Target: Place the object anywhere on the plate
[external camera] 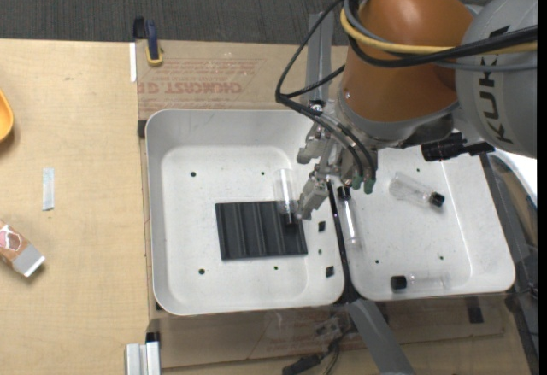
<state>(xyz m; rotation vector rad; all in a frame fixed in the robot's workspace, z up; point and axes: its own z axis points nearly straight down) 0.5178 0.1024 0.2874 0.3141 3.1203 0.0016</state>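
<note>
One tube, one plate, nearly joined.
Camera view: our gripper (295,209) grips a clear tube (284,189), its long axis running twelve to six, over the dark ribbed plate (252,230) at its three o'clock edge, left bin (171,194).

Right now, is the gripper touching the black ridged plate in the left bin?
Cannot tell. In the camera view the gripper overlaps the right edge of the black ridged plate, but the slanted angle does not show contact or a gap.

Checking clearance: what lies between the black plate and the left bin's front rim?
In the camera view, bare white bin floor between the black plate and the left bin's front rim.
</note>
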